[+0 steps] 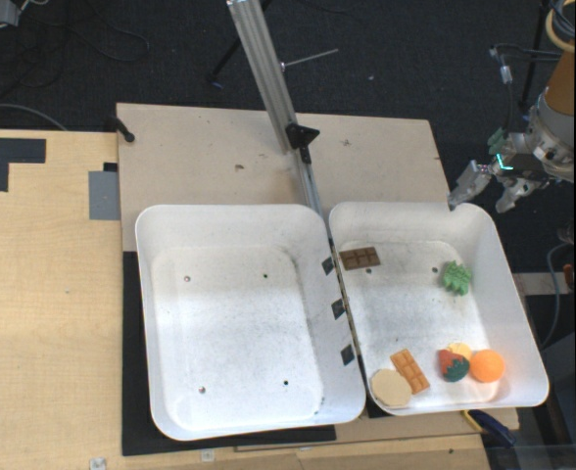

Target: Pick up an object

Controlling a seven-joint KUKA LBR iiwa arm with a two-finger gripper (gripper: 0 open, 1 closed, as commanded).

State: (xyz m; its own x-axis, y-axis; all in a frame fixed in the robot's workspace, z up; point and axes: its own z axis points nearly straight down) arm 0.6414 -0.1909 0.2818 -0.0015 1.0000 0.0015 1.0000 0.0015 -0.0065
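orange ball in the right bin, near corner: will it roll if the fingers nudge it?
Probably. The orange ball looks round and smooth, so a side push likely rolls it. It sits beside the red-green toy and near the bin wall, which may stop it. Likely light.

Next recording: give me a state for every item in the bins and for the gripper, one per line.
gripper: fingers spread, holding nothing, above the right bin's far right corner
chocolate bar: flat, far left of right bin
green toy: loose, near right wall
orange ball: resting in near right corner
wafer: flat, leaning on the round biscuit
left bin: upright
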